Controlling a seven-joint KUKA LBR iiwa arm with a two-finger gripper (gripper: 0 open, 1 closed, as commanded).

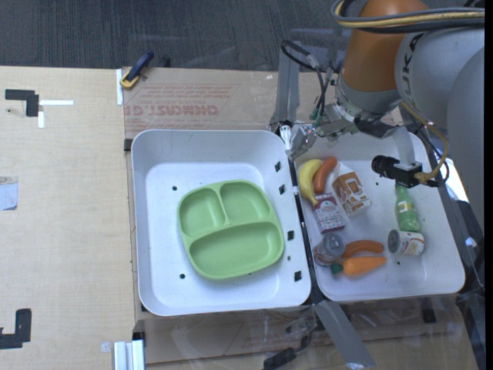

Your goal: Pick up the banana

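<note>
A yellow banana (pixel 308 179) lies untouched in the right bin (pixel 447 272), against its left wall beside an orange hot dog (pixel 325 173); lifting remains undone. Its long axis runs near-to-far, curving slightly. The gripper (pixel 302 139) hovers just beyond its far end; grip state cannot be told.
</note>
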